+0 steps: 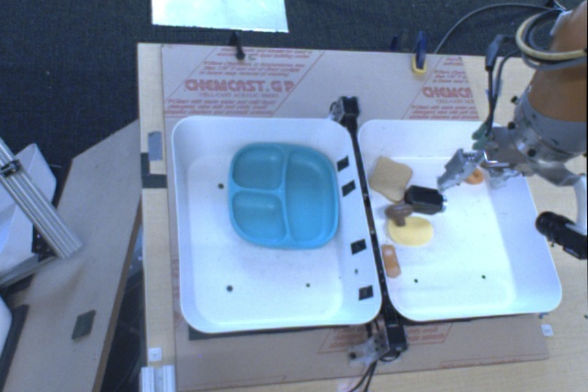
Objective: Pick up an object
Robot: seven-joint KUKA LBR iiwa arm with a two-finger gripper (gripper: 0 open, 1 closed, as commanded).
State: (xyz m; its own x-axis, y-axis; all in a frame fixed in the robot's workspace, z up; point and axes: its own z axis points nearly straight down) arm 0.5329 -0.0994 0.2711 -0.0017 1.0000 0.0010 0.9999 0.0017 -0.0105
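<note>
In the right bin point(514, 289) lie several small objects. A tan flat slice point(390, 176) rests near the divider. Just right of it is a black block point(424, 198), with a yellow disc point(411, 231) and a small brown piece point(400, 214) below it. A small orange piece point(391, 263) lies against the divider. My gripper point(459, 170) hangs over the upper middle of the right bin, just right of and above the black block. A bit of another orange object point(474, 178) peeks out beside it. Nothing shows held in the gripper.
The left bin point(197, 280) holds a blue divided plate point(281, 195). A black-clipped divider point(366, 225) runs between the bins. The arm point(551, 106) and its cables cover the right bin's upper right corner. A black part point(562, 232) overhangs the right rim.
</note>
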